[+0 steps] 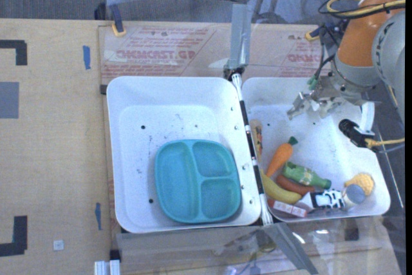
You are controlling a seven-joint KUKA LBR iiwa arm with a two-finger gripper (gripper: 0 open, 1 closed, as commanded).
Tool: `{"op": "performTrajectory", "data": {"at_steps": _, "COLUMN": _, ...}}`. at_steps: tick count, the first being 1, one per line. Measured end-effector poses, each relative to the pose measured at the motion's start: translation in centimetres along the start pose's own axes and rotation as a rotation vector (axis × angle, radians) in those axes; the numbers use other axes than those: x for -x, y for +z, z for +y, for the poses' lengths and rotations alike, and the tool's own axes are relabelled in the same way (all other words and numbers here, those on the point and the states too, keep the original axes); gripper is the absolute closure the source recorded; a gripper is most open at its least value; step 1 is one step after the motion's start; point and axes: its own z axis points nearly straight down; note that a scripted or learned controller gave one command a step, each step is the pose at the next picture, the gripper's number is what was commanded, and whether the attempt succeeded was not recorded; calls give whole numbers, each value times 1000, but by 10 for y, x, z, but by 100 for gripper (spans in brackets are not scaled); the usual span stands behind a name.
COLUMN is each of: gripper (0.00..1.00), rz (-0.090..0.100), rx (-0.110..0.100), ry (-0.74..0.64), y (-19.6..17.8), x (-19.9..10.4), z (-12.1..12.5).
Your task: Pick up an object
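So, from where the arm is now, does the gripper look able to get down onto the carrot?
Probably yes. The gripper hangs over the right bin, and the carrot lies nearer the camera with its top bare. The banana and green bottle crowd its lower end.

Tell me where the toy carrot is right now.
In the camera view the toy carrot lies in the right bin, left of its centre, tilted with its green top up and to the right. The green bottle and banana lie just below it.
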Motion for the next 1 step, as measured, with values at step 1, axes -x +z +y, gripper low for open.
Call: {"op": "performTrajectory", "data": {"at_steps": 1, "gripper": 0, "rz": -9, "rx": 57, "ry": 67, "y": 13, "x": -36, "z": -68}}
